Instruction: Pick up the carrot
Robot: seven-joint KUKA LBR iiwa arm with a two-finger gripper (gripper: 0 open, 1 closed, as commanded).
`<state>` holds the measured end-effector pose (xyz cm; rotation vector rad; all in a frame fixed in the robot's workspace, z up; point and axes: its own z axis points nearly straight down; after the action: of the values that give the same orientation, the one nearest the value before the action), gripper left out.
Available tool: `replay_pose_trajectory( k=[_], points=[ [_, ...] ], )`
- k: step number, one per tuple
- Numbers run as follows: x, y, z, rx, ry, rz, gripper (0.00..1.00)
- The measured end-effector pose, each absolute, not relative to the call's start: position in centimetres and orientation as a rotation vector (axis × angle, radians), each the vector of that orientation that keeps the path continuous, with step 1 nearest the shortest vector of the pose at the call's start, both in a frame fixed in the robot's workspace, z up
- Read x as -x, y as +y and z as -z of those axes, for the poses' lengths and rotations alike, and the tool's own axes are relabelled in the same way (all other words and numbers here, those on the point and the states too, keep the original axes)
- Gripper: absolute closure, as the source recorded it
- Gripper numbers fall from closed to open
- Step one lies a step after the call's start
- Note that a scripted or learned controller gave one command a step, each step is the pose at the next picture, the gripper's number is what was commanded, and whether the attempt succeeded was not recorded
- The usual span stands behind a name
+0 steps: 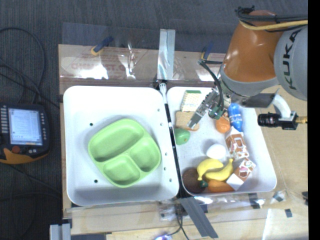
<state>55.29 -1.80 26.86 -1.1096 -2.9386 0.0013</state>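
Carrot (220,186): probably light, stiff, smooth; half under banana (216,169); best held across its middle.
Jaws (196,119): opening unclear, cannot tell.

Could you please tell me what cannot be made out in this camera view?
- Gripper: too small and blurred against the toast to tell its state.
- Carrot: mostly hidden under the banana and carton.
- Blue bottle: top hidden by the arm.
- Box: print too small to read.
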Motion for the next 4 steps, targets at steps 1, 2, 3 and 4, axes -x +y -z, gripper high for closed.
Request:
replay_pose_trajectory(
  k=[1,2,3,4],
  points=[
    [-49.8,-5.9,-24.4,0.904,-3.007,-0.003,1.0],
    [-50.4,-14.0,-29.4,1.024,-2.975,-0.003,1.0],
    [-50.9,-19.6,-23.1,1.248,-2.88,-0.002,1.0],
    [-49.9,-22.4,-22.2,1.28,-2.868,-0.002,1.0]
  ],
)
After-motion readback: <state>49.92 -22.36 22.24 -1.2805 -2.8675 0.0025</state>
